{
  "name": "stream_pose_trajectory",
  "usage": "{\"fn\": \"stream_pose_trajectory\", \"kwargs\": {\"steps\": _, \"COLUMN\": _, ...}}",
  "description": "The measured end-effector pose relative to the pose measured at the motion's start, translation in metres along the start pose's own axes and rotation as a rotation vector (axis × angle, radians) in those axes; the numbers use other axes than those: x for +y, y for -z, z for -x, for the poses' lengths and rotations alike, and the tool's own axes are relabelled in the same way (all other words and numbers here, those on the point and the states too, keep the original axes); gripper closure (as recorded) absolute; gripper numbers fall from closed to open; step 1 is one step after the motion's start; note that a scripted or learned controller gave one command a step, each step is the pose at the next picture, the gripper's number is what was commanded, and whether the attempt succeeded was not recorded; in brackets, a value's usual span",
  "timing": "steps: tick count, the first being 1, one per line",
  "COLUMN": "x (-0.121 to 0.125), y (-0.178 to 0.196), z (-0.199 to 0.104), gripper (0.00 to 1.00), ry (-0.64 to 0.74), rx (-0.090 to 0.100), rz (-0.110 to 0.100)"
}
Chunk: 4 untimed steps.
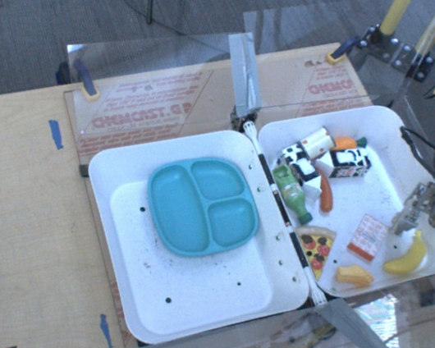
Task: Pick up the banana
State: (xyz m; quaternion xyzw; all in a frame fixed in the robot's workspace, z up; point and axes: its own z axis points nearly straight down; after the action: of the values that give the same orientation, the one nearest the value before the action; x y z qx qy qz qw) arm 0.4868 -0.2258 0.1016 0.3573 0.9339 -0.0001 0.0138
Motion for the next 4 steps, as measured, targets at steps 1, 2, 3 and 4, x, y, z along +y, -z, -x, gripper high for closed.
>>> {"fn": "stream_pose_trajectory", "kwargs": {"steps": 1, "x": 0.027, "y": 0.111, "z": 0.000, "gripper": 1.00, "ry": -0.242, "rx": 0.019, "rz": -0.010}}
{"fn": "stream_pose_trajectory", "kwargs": {"steps": 2, "x": 0.027, "y": 0.110, "z": 0.000, "gripper": 0.00, "ry": -0.242, "rx": 0.019, "rz": -0.010}}
{"fn": "stream_pose_trajectory", "kwargs": {"steps": 3, "x": -0.002, "y": -0.012, "z": -0.005, "gripper": 0.00, "ry": -0.104, "rx": 0.017, "rz": -0.007}}
{"fn": "stream_pose_trajectory", "kwargs": {"steps": 4, "x": 0.001, "y": -0.012, "z": -0.003, "gripper": 0.00, "ry": 0.314, "rx": 0.011, "rz": 0.001}}
